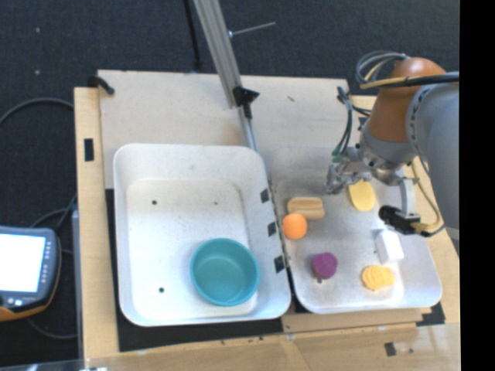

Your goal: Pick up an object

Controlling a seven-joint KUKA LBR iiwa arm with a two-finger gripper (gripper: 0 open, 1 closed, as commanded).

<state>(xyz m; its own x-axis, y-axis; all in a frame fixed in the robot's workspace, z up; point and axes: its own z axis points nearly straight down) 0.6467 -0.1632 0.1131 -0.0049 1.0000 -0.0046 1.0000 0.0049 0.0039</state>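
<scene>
Gripper [346,178] hangs low over the right bin [421,288], just beside a yellow oval piece [361,197]; I cannot tell how its fingers stand. Tan block [305,206], orange ball [294,226] and purple piece [324,265] lie nearby, a teal bowl [224,271] in the left bin [155,176]

Bins [186,161]: white, matt, speckled plastic. Bowl [224,271]: teal, smooth plastic. Bench [170,107]: pale wood. Mast [216,37]: bare metal. Purple piece [324,265]: possibly soft foam.

Teal bowl [224,270] blocks the left bin's [139,168] near corner; elsewhere open.
</scene>
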